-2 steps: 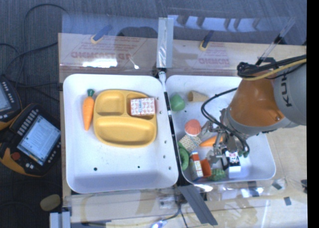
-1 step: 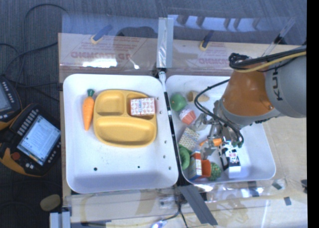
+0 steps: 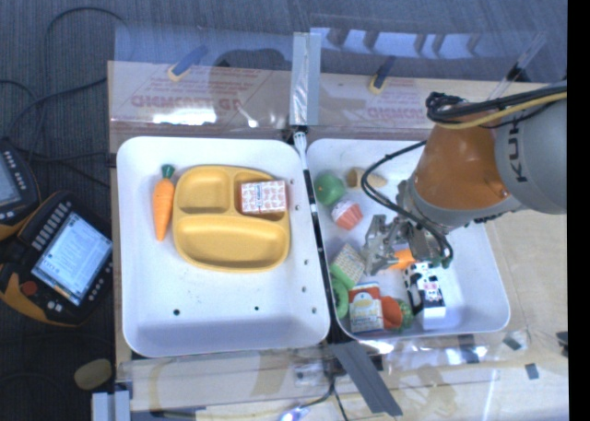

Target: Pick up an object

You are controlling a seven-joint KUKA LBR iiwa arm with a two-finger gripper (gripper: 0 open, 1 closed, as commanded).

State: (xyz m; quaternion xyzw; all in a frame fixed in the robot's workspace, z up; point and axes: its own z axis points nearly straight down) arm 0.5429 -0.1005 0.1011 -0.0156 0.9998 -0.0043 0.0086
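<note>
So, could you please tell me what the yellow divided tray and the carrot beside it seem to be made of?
Yellow divided tray: likely moulded plastic, smooth with a soft sheen and rounded compartment edges.
Carrot: probably a plastic toy, uniformly orange, with a plain green top.

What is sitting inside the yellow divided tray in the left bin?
One small red-and-white carton lies in the yellow tray's upper right compartment. The other compartments look bare. The carrot lies outside it, against its left edge. Whatever is beneath the carton is covered.
</note>
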